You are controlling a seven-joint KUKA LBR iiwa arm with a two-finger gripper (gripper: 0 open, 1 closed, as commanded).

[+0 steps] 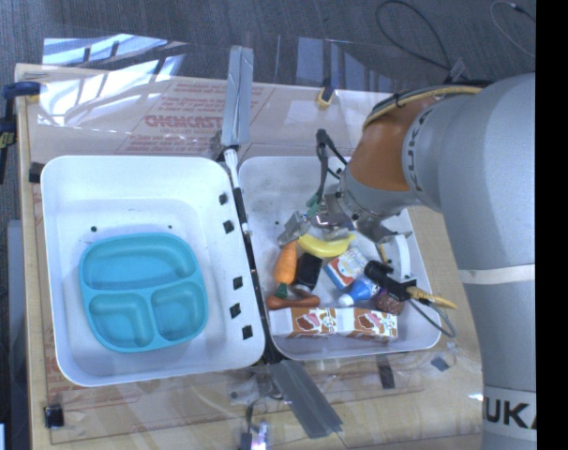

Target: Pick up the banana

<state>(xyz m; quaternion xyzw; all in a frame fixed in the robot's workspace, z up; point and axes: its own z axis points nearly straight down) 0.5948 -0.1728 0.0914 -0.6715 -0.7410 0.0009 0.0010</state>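
The yellow banana (324, 246) lies in the right bin (265, 181), on top of a heap of items near the bin's middle. My gripper (314, 223) is right at the banana's upper edge, reaching down from the right and touching or almost touching it. The wrist hides the contact, so a grasp cannot be made out.
Around the banana are an orange carrot-like piece (285, 262), a black cylinder (307, 271), a small bottle with a blue cap (352, 277), a reddish stick (291, 301) and a long printed box (333, 322) by the front wall. The left bin (64, 181) holds a blue divided tray (143, 290).
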